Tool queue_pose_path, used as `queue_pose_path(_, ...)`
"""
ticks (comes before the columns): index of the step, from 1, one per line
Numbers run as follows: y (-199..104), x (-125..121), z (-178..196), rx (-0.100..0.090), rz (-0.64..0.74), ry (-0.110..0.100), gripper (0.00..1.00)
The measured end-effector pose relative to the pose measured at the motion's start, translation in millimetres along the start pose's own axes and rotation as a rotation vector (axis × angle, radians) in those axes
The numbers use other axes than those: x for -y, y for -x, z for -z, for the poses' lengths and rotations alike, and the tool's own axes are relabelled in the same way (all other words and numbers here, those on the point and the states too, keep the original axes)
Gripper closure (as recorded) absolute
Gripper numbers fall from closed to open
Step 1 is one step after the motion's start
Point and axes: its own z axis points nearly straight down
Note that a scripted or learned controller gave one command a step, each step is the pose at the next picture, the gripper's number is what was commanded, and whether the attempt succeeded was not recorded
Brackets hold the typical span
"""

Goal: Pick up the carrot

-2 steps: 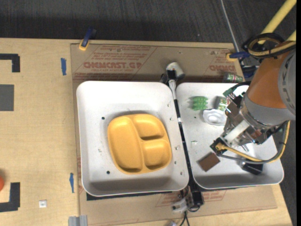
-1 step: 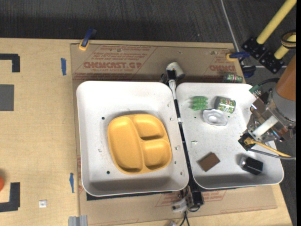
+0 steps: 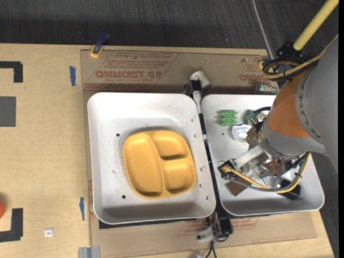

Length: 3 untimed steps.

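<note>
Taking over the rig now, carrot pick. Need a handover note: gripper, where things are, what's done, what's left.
Gripper: low inside the right shallow white bin. Open or shut: cannot tell.
Carrot: cannot place it; the grey arm with the orange band covers much of that bin.
Others: a small green ridged piece lies in the right bin's far left corner. The yellow three-compartment plastic tray lies in the left white bin.
Done: no grasp confirmed.
Left: find the carrot, grip it, lift it.
</note>
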Motion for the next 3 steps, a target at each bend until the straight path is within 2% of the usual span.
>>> queue_pose_path(1, 0.0, -0.2, 0.1, 0.0, 0.0, 0.0, 0.0)
queue_pose_path(3, 0.0, -0.2, 0.1, 0.0, 0.0, 0.0, 0.0)
